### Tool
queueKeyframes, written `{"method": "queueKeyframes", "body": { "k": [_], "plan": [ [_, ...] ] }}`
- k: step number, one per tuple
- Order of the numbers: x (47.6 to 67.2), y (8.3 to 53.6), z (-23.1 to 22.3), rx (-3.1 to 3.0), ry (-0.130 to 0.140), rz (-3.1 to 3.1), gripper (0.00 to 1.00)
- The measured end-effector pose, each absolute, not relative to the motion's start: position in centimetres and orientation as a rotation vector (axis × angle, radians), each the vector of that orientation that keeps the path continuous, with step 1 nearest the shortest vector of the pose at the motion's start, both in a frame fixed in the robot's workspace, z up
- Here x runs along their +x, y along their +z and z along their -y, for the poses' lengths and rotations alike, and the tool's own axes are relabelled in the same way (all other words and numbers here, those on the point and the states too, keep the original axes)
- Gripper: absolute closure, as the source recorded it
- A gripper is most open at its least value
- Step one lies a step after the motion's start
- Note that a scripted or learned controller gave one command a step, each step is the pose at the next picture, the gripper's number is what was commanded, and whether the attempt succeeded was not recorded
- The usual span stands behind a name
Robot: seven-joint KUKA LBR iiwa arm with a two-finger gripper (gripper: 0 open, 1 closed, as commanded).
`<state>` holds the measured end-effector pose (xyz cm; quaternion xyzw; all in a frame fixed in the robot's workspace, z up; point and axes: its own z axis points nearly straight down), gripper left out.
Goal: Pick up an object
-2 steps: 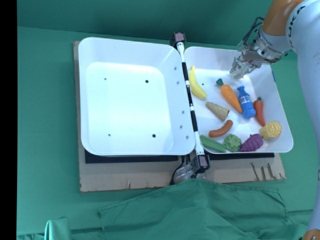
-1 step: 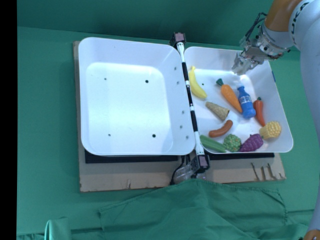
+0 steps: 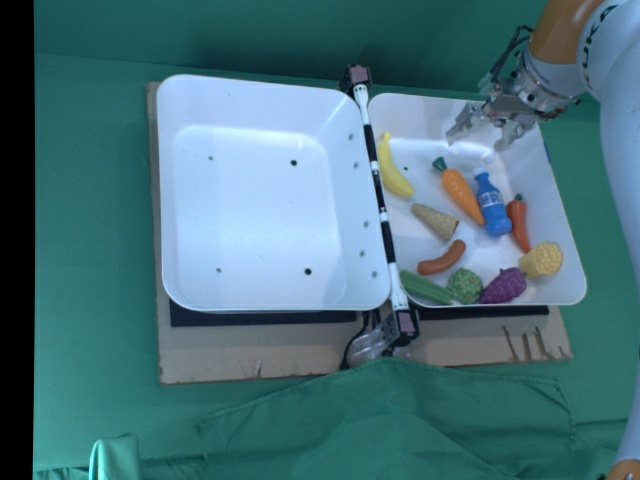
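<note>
— Looking at the right bin (image 3: 560, 230): crowded with toy food. Yellow banana (image 3: 393, 167) along the left wall, orange carrot (image 3: 458, 190) with a green top beside a blue bottle (image 3: 490, 203), white-capped and labelled.

— And lower down?

— Tan cone (image 3: 436, 221), reddish sausage (image 3: 441, 258), green cucumber (image 3: 426, 288), broccoli (image 3: 464, 285), purple grapes (image 3: 503, 286), yellow corn (image 3: 541, 260), plus a second, redder carrot (image 3: 518, 224) near the right wall.

— Gripper (image 3: 491, 130)?

— Hanging over the bin's far end, fingers (image 3: 463, 124) spread wide, pinching nothing.

— Nearest pieces?

— Carrot top and bottle cap, just below the fingertips, apart from them. Banana off to the left. Left bin (image 3: 200, 108) alongside, across the divider.
</note>
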<state>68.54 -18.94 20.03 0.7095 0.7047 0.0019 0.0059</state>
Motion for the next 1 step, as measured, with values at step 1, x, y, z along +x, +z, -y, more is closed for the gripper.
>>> {"method": "queueKeyframes", "body": {
  "k": [1],
  "plan": [
    [70.01,18.44,18.78,2.226,-0.009,-2.224,0.00]
  ]
}}
